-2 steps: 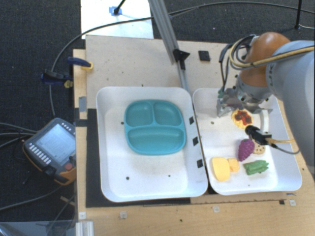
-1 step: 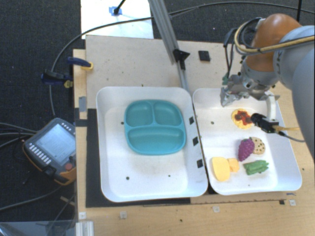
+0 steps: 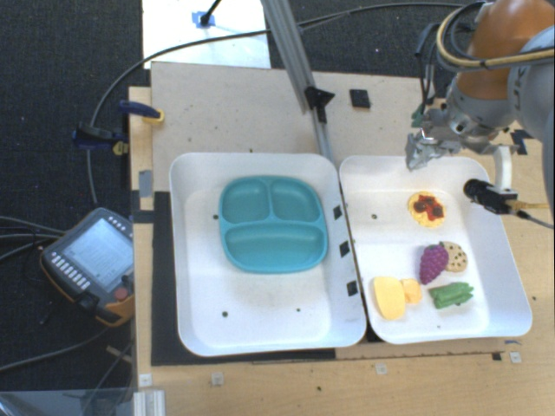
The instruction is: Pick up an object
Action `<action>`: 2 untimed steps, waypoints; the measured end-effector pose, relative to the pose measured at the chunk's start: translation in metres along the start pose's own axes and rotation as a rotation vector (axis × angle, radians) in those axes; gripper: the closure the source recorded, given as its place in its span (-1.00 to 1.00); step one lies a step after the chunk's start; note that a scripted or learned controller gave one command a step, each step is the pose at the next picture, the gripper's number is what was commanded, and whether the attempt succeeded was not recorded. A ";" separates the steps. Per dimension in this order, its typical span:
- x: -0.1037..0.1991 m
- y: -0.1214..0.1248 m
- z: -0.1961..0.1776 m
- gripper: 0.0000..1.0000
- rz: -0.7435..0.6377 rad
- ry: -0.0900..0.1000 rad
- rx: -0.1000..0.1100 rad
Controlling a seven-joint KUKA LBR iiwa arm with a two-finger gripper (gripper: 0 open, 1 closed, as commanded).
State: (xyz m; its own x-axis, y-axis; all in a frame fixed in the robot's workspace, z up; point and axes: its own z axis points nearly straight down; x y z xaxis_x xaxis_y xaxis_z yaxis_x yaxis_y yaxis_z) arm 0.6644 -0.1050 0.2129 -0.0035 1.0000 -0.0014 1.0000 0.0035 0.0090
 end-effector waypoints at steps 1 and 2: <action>0.000 0.002 -0.028 1.00 -0.004 0.001 0.003; 0.045 -0.027 -0.019 1.00 -0.005 0.003 0.009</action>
State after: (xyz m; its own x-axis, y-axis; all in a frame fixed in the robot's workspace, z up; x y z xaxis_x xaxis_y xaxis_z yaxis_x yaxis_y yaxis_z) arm 0.6372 -0.0606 0.2318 -0.0086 1.0000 0.0014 1.0000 0.0086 -0.0003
